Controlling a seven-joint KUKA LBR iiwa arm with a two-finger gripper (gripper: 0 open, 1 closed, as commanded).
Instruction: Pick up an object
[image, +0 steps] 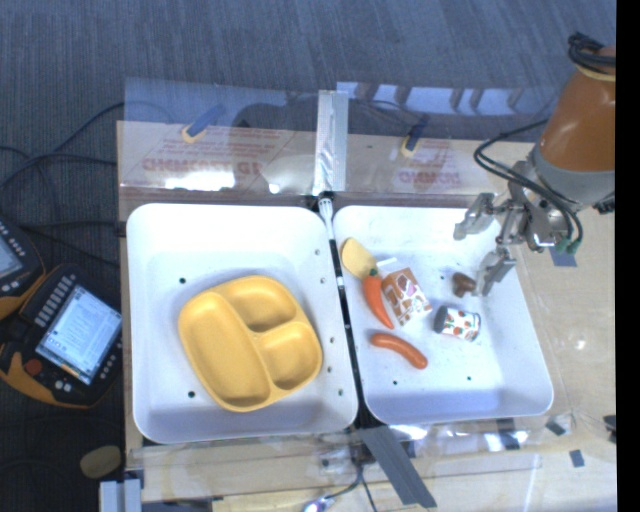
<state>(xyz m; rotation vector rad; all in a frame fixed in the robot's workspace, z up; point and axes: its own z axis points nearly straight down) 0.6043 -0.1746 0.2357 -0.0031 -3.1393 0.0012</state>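
The right bin (520, 390) holds several small toy foods. A yellow lemon-like piece (356, 257) lies near its left wall, with an orange carrot (378, 300) just below it. A white carton with red spots (405, 296) leans beside the carrot. A red sausage (399, 348) lies lower down, and a small white can with red marks (458, 322) sits to its right. A little brown piece (463, 283) rests near the right side. My gripper (486, 245) hangs over the bin's upper right, open, with nothing between its fingers, just above the brown piece.
The left bin (150, 400) holds a yellow divided plate (250, 342). A clear panel with taped clips stands behind both bins. A handheld controller (60, 330) lies on the floor at the left. Black cables loop near the arm's wrist.
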